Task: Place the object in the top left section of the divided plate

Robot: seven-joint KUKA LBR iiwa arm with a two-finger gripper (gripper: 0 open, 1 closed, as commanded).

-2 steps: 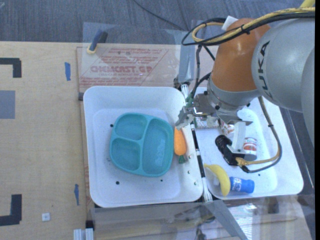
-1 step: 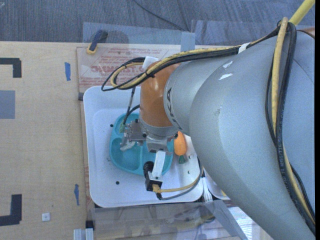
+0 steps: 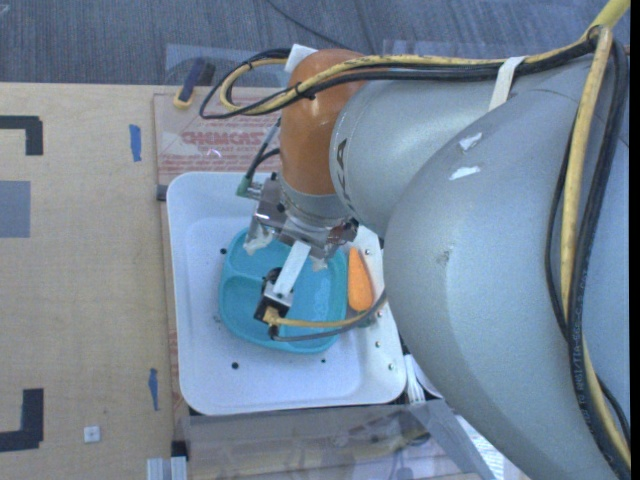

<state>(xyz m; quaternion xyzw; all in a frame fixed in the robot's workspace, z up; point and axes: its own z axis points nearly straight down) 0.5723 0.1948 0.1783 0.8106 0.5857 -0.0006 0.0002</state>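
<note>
The orange carrot-shaped piece (image 3: pixel 360 280) lies at the 3 o'clock edge of the blue divided plate (image 3: pixel 240 306), inside the white bin (image 3: pixel 270 383) on the bench (image 3: pixel 80 268). Whether it rests on the rim or just beside the plate is hard to tell, because the arm crowds that side. It is well away from the plate's section toward 10 o'clock, so as I judge it the placing is not yet done.

The pincer (image 3: pixel 297 236) hangs over the plate's upper middle, its tip hidden by the wrist. I cannot tell how far open it is, and nothing shows in its hold.

The piece's long axis runs nearly from 12 to 6 o'clock, leaning slightly toward 11. The upper end looks narrower.
</note>
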